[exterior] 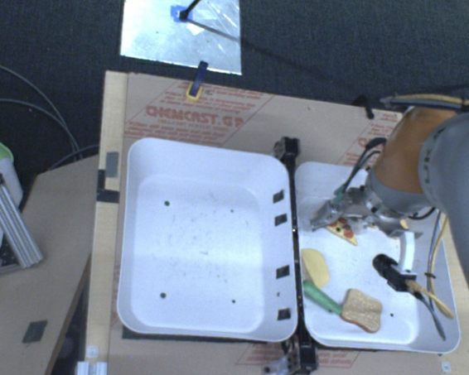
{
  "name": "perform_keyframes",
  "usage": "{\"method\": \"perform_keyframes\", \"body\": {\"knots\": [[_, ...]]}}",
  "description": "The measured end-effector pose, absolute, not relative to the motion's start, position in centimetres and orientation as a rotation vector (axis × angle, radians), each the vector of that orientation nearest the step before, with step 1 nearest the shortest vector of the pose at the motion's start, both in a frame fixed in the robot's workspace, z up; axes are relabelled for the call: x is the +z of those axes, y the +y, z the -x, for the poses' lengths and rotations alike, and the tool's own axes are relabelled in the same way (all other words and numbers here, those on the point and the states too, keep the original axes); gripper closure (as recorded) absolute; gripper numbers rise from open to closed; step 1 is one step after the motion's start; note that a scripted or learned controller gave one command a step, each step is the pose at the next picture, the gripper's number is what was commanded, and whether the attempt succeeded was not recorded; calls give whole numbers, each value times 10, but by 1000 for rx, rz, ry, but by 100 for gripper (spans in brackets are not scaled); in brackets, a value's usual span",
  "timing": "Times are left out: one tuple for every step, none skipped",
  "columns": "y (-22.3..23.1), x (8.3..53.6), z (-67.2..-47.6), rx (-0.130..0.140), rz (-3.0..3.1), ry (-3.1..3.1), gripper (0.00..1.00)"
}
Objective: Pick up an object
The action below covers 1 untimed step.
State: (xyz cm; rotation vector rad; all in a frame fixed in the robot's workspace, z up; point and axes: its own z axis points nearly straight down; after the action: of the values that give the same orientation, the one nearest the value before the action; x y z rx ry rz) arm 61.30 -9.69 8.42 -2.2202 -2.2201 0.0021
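Toast slice [361, 310]; fingers [331, 218] beside pizza slice [344, 230]

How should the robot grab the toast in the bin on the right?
The toast lies flat near the front of the right bin, its left end touching a green stick. Probably best to come straight down from above and pinch across its narrower width, near the middle, away from that green stick.
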Motion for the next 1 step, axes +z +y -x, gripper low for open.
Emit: {"method": "perform_keyframes", "body": {"knots": [[-97,96,-616,-4,2220,-2226,100]]}}
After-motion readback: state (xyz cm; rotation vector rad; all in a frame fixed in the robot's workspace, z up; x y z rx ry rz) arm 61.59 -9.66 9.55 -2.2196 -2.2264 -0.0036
